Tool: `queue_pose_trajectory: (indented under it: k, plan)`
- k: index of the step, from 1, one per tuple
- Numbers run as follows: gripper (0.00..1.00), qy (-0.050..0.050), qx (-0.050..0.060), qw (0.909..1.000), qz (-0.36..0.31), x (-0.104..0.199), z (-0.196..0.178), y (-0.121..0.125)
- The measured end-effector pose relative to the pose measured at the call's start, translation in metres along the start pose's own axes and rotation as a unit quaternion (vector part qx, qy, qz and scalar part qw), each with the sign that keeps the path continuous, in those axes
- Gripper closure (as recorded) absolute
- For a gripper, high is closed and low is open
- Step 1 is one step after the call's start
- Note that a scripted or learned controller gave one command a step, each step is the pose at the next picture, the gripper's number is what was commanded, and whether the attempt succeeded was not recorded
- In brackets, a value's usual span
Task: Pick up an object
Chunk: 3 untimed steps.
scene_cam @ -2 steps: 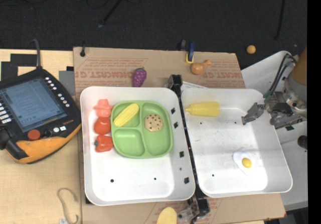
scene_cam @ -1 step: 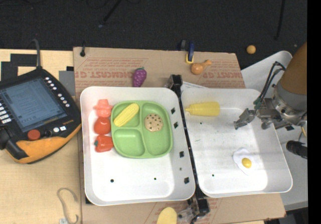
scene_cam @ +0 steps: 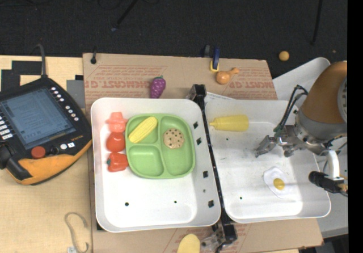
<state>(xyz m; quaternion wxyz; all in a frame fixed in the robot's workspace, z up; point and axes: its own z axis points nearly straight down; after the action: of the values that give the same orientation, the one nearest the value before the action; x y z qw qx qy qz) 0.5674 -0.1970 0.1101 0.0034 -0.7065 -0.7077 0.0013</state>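
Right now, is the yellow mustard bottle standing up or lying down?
Lying down. The yellow mustard bottle rests on its side on the floor of the right bin, near the back edge, nozzle pointing left toward the divider.

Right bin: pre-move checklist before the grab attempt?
1. Targets present in right bin: ok. The yellow mustard bottle lies near its far left corner, the fried egg near its right side.
2. Gripper over the right bin: ok, it sits above the bin floor between the bottle and the egg.
3. Gripper carrying nothing: ok, nothing shows between its tips.
4. Jaw state: cannot tell, the view is too coarse.
5. Gripper lined up on a target: not ok, it is apart from both bottle and egg.
6. Clutter around targets: ok, bottle and egg each lie alone on the bare floor.
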Motion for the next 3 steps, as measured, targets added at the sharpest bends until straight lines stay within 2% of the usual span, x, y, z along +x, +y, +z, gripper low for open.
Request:
queue_pose_trajectory:
  k: [1,2,3]
  plan:
    - [0.0,0.0,-0.001,1.0,0.001,0.003,0.024,0.0]
    - [1.0,-0.001,-0.002,1.0,0.002,0.001,0.013,0.0]
    - [1.0,-0.002,-0.005,1.0,0.002,-0.001,-0.05,-0.003]
